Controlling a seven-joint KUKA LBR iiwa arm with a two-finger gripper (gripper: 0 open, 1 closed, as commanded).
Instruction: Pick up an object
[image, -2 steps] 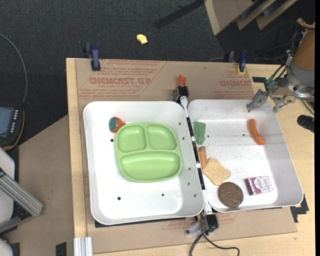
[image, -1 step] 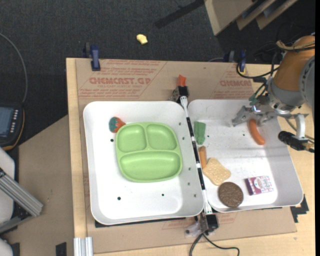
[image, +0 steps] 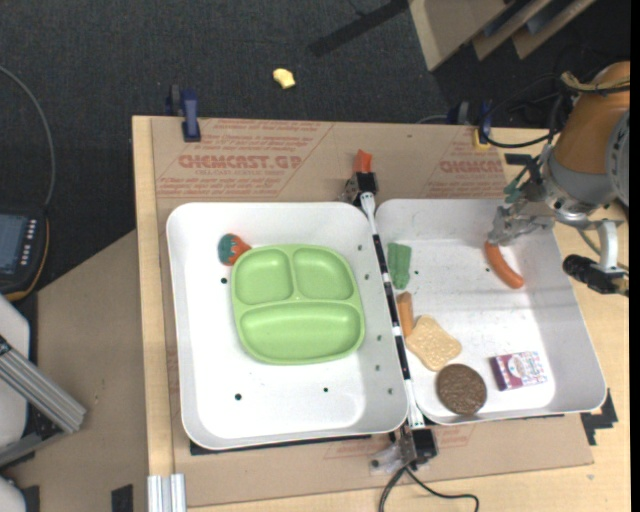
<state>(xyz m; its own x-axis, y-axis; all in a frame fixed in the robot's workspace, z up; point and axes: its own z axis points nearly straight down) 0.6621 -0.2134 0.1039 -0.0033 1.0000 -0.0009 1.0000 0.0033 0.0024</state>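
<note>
My gripper (image: 508, 226) hangs over the far part of the right bin (image: 570, 300), and the grey arm with its orange band comes in from the right. An orange-red sausage (image: 505, 265) lies slanted just below the gripper, its upper end close to the tip. Whether they touch is unclear. Further objects in the right bin are a tan bread slice (image: 433, 343), a round brown patty (image: 461, 388), a small purple and white box (image: 518, 370), a green piece (image: 400, 263) and a thin orange stick (image: 405, 312) along the left wall.
The left bin (image: 200, 380) holds a green divided plate (image: 297, 303) and a small red and green toy (image: 233, 248) at the plate's far left corner. Clamps (image: 362, 165) stand at the far end of the seam between the bins. A yellow scrap (image: 285, 77) lies on the dark floor.
</note>
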